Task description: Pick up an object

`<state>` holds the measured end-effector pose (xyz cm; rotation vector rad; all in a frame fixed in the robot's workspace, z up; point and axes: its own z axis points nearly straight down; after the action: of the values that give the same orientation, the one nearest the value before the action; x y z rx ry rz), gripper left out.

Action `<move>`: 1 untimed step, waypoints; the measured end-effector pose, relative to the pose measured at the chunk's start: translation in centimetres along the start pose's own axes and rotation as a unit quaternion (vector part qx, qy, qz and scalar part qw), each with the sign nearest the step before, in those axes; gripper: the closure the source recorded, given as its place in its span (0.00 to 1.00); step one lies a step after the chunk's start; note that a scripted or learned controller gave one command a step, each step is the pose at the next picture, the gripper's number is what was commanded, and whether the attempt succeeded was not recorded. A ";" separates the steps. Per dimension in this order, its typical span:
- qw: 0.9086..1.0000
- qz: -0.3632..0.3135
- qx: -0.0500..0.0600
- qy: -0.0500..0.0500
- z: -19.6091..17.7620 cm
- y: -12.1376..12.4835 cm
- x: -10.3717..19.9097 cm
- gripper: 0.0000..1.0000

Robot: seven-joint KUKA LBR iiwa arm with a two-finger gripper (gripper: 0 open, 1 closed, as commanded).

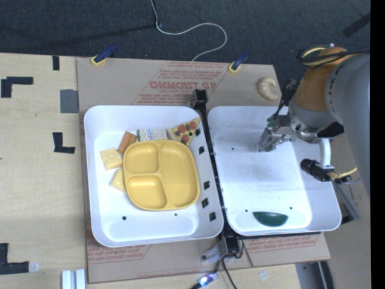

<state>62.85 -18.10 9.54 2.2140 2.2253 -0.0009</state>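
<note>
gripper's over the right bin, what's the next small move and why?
Probably travel toward the dark green object at the right bin's near edge, then descend. The gripper sits over bare floor near the far side, and that object is the sole item in this bin.

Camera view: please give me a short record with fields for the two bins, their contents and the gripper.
left bin: yellow divided plate, with small flat pieces at its upper and left edges
right bin: dark green object near the front wall
gripper: over the right bin's upper part, nothing seen between its fingers
outside bins: beige round object on the cardboard
</note>
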 end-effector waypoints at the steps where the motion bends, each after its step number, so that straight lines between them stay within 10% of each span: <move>1: 1.000 0.002 -0.001 0.001 -6.2 -0.4 0.2 1.00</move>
<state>62.40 -17.86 15.71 2.2174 2.2211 0.0039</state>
